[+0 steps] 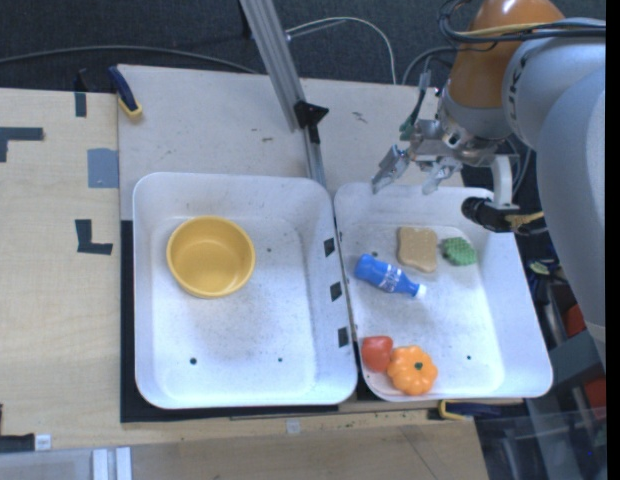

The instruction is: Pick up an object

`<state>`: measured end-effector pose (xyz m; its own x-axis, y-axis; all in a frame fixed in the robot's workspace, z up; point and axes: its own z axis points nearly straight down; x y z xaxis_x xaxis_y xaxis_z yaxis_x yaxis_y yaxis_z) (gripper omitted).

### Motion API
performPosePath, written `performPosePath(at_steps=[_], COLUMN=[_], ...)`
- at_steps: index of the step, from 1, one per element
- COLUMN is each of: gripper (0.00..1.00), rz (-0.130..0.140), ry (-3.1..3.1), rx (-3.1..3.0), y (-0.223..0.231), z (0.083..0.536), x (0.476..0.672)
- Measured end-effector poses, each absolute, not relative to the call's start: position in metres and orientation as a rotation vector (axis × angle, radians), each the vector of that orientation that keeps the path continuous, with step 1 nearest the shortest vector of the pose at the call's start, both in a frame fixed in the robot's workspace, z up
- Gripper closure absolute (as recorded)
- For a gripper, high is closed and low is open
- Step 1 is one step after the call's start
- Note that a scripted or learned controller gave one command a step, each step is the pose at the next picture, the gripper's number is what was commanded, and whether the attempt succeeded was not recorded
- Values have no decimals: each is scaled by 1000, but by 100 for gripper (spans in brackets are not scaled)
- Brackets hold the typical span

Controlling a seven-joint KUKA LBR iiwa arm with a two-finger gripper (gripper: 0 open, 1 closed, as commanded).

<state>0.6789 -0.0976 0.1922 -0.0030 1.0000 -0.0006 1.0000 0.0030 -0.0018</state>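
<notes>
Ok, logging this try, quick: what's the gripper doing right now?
Gripper: open, holding nothing, above the far edge of the right bin.

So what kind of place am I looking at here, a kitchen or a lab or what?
Most likely a robotics lab bench set up for grasping trials: a grey arm's gripper hangs above two white bins, which hold toy-like items such as a yellow bowl and a blue bottle.
</notes>
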Motion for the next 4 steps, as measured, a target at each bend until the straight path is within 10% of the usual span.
performPosePath(at_steps=[3,4], gripper=[0,100], rz=[19,20], ry=[-2219,-2220], rx=[-2213,-2212], y=[-96,-95], z=[95,104], x=[678,677])
